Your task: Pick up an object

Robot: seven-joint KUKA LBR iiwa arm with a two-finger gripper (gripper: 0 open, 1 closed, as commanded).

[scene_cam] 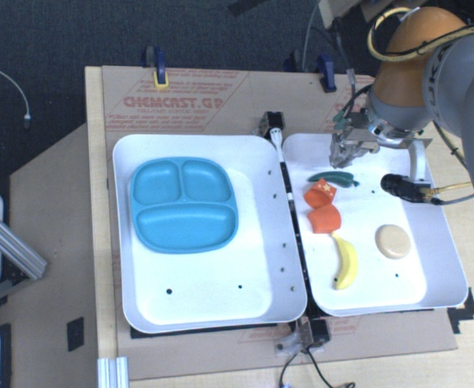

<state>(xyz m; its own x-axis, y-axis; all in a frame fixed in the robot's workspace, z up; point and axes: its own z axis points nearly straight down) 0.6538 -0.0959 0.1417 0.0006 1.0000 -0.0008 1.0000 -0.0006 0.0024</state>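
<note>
Yellow banana (345,264) lies well below jaws (344,158).

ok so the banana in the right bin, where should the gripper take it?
Across the middle of the banana, from straight above. It lies flat, its length running toward the bin's near edge, so the fingers should close on its narrow width. White floor shows on both long sides; the orange piece sits by its top end.

Camera: fixed above my bench (99,217), looking down aslant (moderately near).
Coverage: both bins; I enter from right.
</note>
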